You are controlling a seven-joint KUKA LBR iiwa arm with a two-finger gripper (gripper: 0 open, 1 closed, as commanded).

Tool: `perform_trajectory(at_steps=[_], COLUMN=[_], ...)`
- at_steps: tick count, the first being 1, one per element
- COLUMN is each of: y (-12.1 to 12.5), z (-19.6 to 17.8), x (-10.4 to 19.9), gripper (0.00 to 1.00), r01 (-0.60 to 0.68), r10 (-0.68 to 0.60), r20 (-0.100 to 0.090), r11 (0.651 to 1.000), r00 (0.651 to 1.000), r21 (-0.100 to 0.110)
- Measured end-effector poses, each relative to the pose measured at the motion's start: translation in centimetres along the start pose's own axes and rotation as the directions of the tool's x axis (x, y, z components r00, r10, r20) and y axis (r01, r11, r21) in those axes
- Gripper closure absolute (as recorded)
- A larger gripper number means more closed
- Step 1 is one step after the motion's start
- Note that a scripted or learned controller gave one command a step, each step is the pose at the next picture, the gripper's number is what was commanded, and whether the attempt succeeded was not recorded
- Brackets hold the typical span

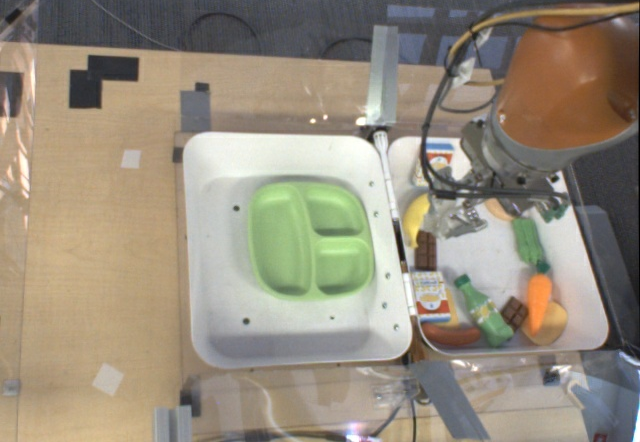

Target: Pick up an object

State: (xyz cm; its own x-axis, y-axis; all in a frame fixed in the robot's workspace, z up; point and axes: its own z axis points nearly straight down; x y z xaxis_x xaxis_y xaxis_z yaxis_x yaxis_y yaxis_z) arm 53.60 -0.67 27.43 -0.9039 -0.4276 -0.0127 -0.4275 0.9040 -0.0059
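Gripper [462, 220] hangs low over the right bin [585, 270], toward its upper left part; the orange wrist band sits above it and hides the rear of the bin. Dark metal finger parts show under the wrist, but I cannot tell how far apart they stand, and nothing is visibly clamped between them.

No object is lifted yet; every item lies on the bin floor. Nearest candidates: banana [415, 218] at 9 o'clock of the gripper, just beside it, long axis running roughly 12 to 6, curved; chocolate bar [427, 251] at 7 o'clock, long axis also 12–6. Judgement: the gripper is low here because the program is trying for something in this cluster, likely the banana or whatever lies under the fingers.

Other contents, from bin centre:
- green pickle [529, 243] at 2 o'clock, axis 12–6, slightly tilted
- carrot [539, 300] at 4 o'clock, upright axis, leaf end toward 12
- green bottle [482, 310] at 6 o'clock, axis 11–5, cap toward 11
- carton [430, 294] at 8 o'clock against the left wall
- sausage [451, 335] at 7 o'clock along the near wall, axis 9–3

Left bin [205, 260] holds a green divided tray [312, 240], flat, centred; not part of the pick

Risk (judgement): items crowd the left wall, so fingers may hit the wall or nudge neighbours
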Motion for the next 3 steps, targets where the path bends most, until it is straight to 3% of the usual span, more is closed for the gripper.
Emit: perform_trajectory(at_steps=[1,2,3], y=[4.6,-2.2,-8.5], z=[-1.1,-2.2,7.4], x=[-4.1,-8.9,-4.4], gripper=[1.00,1.00,1.00], r01=[-0.114,0.139,0.348], r10=[0.114,-0.139,-0.348], r20=[-0.002,-0.001,-0.006], r11=[0.993,0.990,0.938], r00=[0.993,0.990,0.938], r21=[-0.004,-0.004,-0.008])
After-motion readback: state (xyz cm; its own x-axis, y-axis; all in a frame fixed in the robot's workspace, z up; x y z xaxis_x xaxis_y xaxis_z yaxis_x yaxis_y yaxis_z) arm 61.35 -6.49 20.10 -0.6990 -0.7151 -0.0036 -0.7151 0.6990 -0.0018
